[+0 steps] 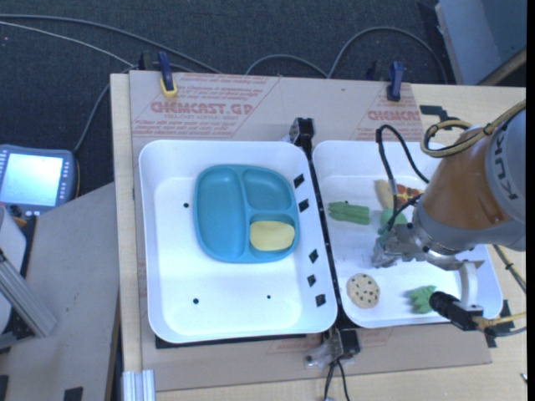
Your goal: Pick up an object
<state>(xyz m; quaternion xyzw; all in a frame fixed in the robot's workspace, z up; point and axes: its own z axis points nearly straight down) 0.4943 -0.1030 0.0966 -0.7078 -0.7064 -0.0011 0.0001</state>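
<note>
My gripper point(384, 253) reaches down into the right bin point(351, 161) from the right, its tip near the bin's middle. A round speckled cookie point(363, 290) lies just below and left of it. A green bean-like piece point(349, 214) lies above and left. A green leafy item point(421, 298) rests near the front right. A pizza slice point(396, 195) sits at the back, partly behind the arm. A small green thing point(389, 220) shows right beside the wrist. The fingertips are too small and dark to read.
The left bin point(163, 249) holds a blue divided tray point(219, 211) with a yellow piece point(272, 235) in its lower right compartment. A black divider with clips point(311, 224) runs between the bins. Cables loop over the arm at the right.
</note>
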